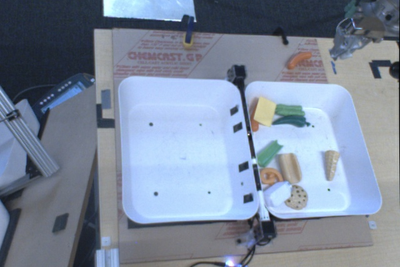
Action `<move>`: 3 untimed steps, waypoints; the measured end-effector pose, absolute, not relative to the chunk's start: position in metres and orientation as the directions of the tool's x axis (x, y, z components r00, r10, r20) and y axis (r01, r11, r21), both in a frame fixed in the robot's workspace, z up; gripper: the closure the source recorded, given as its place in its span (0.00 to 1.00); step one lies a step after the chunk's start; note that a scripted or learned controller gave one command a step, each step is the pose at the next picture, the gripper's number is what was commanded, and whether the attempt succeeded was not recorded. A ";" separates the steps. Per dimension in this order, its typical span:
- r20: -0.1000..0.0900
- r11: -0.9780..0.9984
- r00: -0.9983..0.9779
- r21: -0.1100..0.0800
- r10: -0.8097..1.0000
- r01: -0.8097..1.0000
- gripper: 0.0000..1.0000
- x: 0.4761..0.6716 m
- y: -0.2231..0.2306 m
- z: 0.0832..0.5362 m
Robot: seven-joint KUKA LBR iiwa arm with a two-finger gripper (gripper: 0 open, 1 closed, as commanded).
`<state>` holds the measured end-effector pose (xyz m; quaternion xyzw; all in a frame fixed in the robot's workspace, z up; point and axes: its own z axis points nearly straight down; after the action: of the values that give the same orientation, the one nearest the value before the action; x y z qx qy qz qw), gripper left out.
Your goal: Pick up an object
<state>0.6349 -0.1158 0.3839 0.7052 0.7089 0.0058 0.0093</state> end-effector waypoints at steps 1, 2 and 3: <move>0.005 0.011 -0.011 -0.011 1.000 1.000 1.00 0.582 -0.028 0.273; 0.002 0.007 -0.007 0.021 1.000 1.000 1.00 0.535 -0.009 0.489; 0.003 0.015 -0.015 -0.005 1.000 1.000 1.00 0.484 0.093 0.415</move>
<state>0.4841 0.0930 0.4147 0.7016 0.7125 -0.0009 -0.0028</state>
